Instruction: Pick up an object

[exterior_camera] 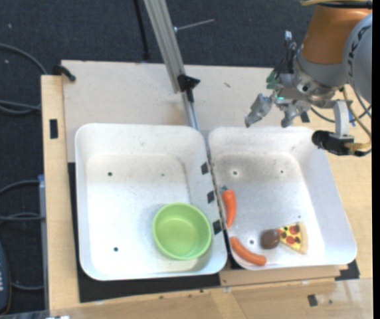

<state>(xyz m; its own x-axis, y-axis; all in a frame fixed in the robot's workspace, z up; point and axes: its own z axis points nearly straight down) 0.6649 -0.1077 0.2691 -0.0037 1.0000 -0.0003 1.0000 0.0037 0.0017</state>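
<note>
My gripper (272,115) hangs above the far rim of the right bin (323,178), its two fingers spread open with nothing between them. In that bin an orange carrot (229,207) lies along the left wall. A sausage (248,252) rests at the near left corner. A small brown lump (270,238) sits just right of it, and a toy pizza slice (293,237) lies beside that. All of these lie well below and nearer to the camera than the gripper. A green bowl (182,230) stands in the left bin (110,178) near its front right corner.
A slanted aluminium post (169,45) rises from the bench behind the gap between the bins. A black fitting (336,142) on the arm hangs over the right bin's far right corner. Cables lie on the dark floor at the left.
</note>
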